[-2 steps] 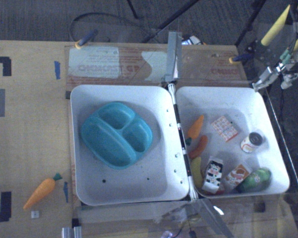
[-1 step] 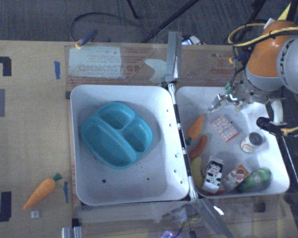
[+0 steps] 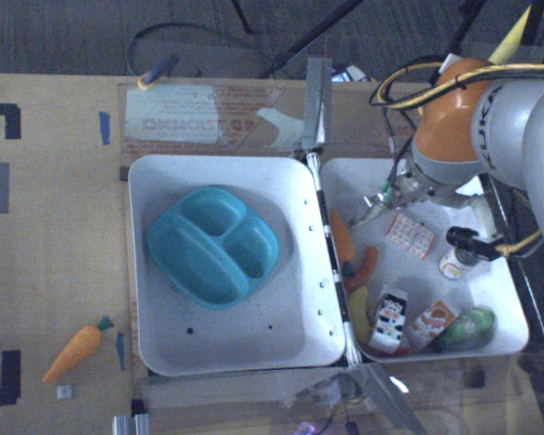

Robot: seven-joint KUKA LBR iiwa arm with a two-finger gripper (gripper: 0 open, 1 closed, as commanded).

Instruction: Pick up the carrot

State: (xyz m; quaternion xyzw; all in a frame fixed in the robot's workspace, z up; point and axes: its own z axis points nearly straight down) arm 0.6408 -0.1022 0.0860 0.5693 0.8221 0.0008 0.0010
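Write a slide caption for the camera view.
Arm's pincer hovers over the cluttered right bin; carrot lies on the bench outside the left bin with teal plate.

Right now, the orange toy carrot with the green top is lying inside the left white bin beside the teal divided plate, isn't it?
Not quite: the camera view shows the orange toy carrot with the green top lying on the bench, outside the left white bin that holds the teal divided plate.

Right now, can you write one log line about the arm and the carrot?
arm: over right bin | carrot: on bench, left of left bin | picked: not yet
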